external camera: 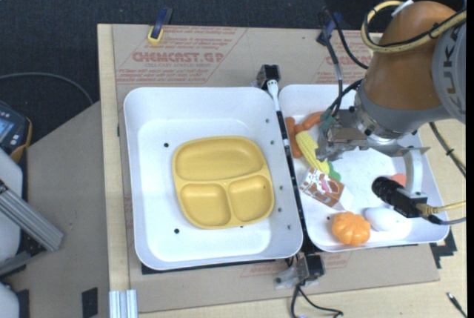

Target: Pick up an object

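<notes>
Nearest you, well to the near side of the corn cob (311,155), a small orange pumpkin (350,228) sits close to the front rim of the right bin (361,174), with a white lump (386,219) just beside it. A printed snack packet (324,187) lies at the corn cob's near end, touching it or nearly so. The corn cob itself lies along the wall that parts the two bins. The gripper (335,142) hangs low just to the view's right of the cob's far half. You cannot tell how wide the claw is set, and nothing shows held in it. Beyond the corn cob, an orange carrot-like piece (312,121) lies toward the far rim.

You look to be at the approach, with no pick made yet. The next move likely calls for centring on the corn cob and coming straight down, since the wall crowds it on one side and the packet at its end. Open floor lies to the view's right of the corn cob. Across the wall from it, the left bin (141,161) holds a yellow divided plate (221,181).
</notes>
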{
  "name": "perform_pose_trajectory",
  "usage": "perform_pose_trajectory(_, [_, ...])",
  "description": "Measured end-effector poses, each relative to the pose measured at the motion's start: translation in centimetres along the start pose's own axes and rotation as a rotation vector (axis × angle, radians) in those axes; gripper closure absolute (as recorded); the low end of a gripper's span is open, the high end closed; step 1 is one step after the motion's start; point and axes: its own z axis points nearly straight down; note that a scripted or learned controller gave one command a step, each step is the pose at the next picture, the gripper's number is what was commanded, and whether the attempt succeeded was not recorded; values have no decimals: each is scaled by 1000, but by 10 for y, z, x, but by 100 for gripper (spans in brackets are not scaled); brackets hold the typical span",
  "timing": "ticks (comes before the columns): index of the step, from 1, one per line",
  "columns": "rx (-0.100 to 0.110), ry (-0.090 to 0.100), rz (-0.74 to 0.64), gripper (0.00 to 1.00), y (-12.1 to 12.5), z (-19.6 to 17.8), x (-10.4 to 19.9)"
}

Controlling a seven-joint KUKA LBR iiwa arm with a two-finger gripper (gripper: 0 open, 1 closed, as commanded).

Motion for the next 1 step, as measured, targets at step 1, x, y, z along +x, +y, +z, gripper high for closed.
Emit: perform_pose_trajectory(1, [-1, -1, 0, 100, -23, 5, 36])
